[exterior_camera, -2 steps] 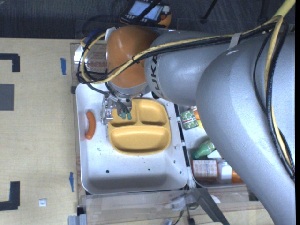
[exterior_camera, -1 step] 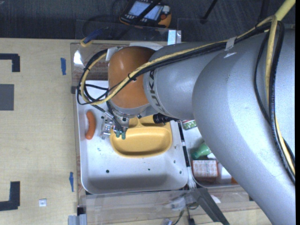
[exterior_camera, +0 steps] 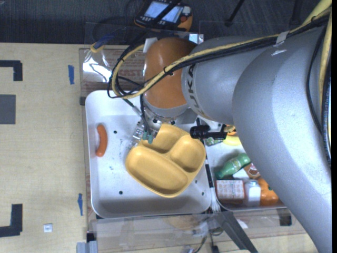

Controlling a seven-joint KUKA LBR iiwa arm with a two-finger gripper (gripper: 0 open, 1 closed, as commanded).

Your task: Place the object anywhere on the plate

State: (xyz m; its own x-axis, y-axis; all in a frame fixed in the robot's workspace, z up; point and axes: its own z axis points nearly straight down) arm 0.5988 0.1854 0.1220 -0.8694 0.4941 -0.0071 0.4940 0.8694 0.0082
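Pale wood forms the top of the bench (exterior_camera: 42,141), which is marked with black tape corners and short blue tape strips at the left. On it is set the left shallow white plastic bin (exterior_camera: 102,194), its floor lightly scuffed. Near that bin's left wall a small orange elongated object (exterior_camera: 101,140) is seen lying flat on the bin floor, well apart from everything else. Further right, in the middle of the same bin, a yellow plastic plate divided into compartments (exterior_camera: 164,165) is seen tilted, its upper edge lying just below the end effector (exterior_camera: 146,133). The end effector is seen at the plate's upper left rim; whether it is open or closed cannot be told. Above it the orange band of the wrist (exterior_camera: 166,70) and the grey arm (exterior_camera: 274,99) are seen, with black and yellow cables draped over them. In the right white bin (exterior_camera: 253,207), a green bottle-shaped item (exterior_camera: 231,166) and a white container with a red label (exterior_camera: 231,190) are partly covered by the arm.
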